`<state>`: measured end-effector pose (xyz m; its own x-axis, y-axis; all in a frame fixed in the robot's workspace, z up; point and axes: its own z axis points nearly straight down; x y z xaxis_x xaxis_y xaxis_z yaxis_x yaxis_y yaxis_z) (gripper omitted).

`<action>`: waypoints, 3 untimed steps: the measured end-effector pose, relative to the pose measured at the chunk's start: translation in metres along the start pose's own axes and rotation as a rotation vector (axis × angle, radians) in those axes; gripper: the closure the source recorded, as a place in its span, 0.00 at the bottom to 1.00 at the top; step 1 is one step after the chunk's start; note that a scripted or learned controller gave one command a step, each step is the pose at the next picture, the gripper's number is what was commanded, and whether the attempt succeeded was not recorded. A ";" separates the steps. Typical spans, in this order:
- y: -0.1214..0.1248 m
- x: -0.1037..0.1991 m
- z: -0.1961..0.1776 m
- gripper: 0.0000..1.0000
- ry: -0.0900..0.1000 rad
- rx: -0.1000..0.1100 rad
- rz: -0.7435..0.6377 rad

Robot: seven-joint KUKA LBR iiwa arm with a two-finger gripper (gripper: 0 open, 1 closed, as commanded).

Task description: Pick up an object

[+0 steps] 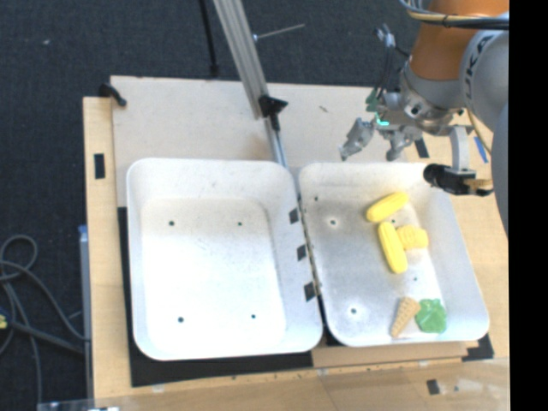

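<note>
Nearest the camera, in the right shallow white plastic bin point(454, 264), a tan ridged cone point(404, 316) lies just beside a bright green lumpy toy point(431, 316). Further back in that bin, a long yellow plastic piece point(392, 247) touches a small yellow corn-like piece point(413, 237), with a yellow oval piece point(387, 206) beyond them. The left white bin point(137, 229) sits alongside on the pale wooden tabletop point(188, 118). Beyond the right bin's far rim, the hand point(375, 141) hangs spread wide, gripping nothing.
</note>
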<state>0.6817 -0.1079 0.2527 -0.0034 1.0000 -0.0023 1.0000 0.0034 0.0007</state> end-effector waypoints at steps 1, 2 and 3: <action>0.001 0.000 0.063 0.00 0.000 0.005 0.003; 0.003 -0.001 0.106 0.00 0.000 0.004 0.003; 0.002 -0.002 0.154 0.00 0.000 0.004 0.003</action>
<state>0.6837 -0.1107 0.0984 -0.0002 1.0000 -0.0025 1.0000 0.0002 -0.0035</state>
